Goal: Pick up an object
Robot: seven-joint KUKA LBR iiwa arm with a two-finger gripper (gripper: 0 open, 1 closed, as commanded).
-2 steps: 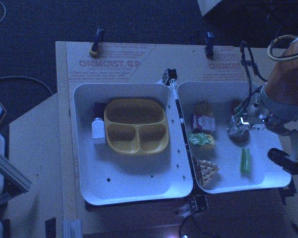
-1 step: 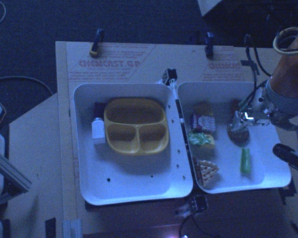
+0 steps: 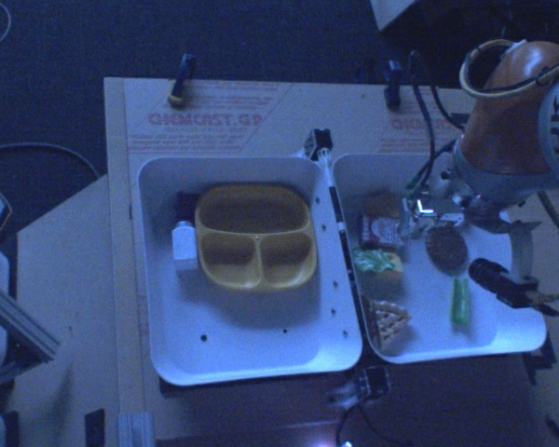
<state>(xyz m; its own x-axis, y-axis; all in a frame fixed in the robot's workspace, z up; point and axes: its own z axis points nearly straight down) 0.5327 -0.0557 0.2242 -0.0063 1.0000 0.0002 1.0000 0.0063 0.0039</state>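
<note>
Camera view — glossy yellow three-compartment tray (image 3: 255, 237), slim green stick (image 3: 460, 301), white bins (image 3: 158, 250).

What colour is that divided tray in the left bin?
Yellow: the divided tray, seen in the camera view.

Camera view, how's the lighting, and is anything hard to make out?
Camera view: dim, with a blue cast; the yellow tray reads clearly in the left bin, while the gripper above the right bin sits in shadow, its jaws unreadable.
</note>
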